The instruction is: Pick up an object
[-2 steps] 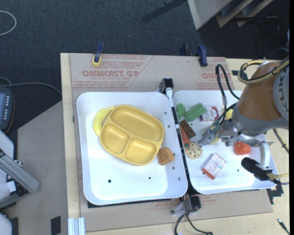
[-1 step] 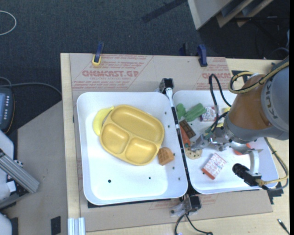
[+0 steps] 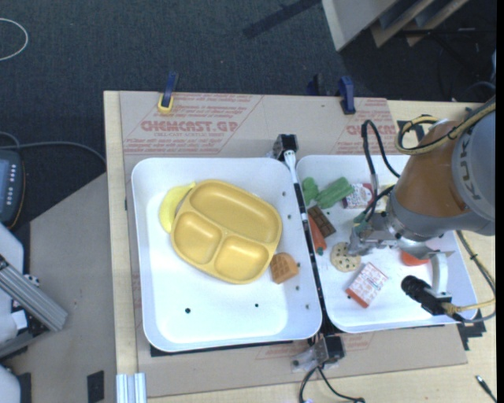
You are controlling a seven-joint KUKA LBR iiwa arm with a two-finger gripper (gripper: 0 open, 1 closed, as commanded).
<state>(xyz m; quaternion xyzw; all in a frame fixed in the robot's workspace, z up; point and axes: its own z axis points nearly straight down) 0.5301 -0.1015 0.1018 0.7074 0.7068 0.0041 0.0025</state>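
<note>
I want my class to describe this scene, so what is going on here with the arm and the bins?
A grey and orange robot arm reaches in from the right over the right bin, its gripper low among small items: a round cookie, a red and white packet and a green piece. Nothing is visibly held. The left bin holds a yellow divided tray.

Dark blue-grey carpet floor (image 3: 118,47) surrounds the surface (image 3: 236,118), a brown printed board held by a yellow clamp (image 3: 166,98) and a blue clamp (image 3: 346,94); pale furniture (image 3: 386,20) stands at upper right.
</note>
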